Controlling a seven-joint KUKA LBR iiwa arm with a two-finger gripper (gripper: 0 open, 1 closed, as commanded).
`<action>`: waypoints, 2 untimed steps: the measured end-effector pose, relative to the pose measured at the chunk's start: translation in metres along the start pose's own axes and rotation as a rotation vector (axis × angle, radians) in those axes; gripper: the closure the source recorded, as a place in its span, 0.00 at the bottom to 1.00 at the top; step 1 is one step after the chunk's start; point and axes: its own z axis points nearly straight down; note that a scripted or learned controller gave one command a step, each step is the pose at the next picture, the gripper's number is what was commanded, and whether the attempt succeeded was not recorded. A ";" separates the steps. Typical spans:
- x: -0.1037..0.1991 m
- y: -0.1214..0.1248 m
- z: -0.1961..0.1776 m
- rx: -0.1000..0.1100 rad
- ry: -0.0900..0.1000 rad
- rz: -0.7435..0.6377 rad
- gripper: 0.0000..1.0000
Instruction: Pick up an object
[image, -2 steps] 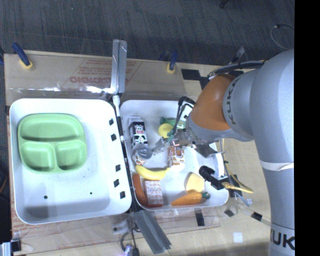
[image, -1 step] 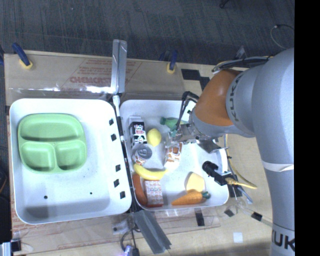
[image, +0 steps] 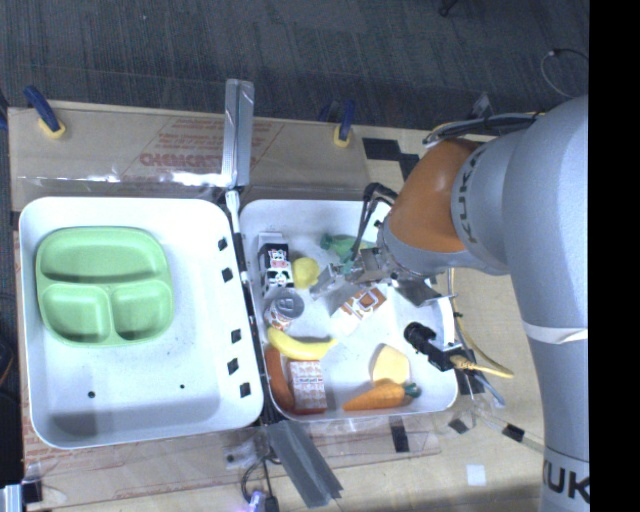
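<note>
Wooden worktop (image: 150, 140), two white bins side by side. Left bin (image: 190, 400): green divided tray (image: 103, 284) at 9 o'clock. Right bin (image: 300, 215): banana (image: 297, 345) at centre-left, carrot (image: 378, 397) at 5 o'clock, cheese wedge (image: 391, 363) above it. Gripper (image: 345, 282) low over bin centre; its fingers blur into clutter, so spread and any hold cannot be told.

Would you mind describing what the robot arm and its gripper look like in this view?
The arm is thick, rounded and light grey, with an orange band above the wrist and dark lettering low on its grey casing. Black cables loop beside the orange band. The gripper is a small, dark grey metallic assembly over the right bin.
</note>
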 end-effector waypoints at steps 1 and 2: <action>0.022 -0.009 -0.042 0.045 0.022 0.056 0.00; 0.010 0.027 0.033 0.045 0.021 0.083 0.00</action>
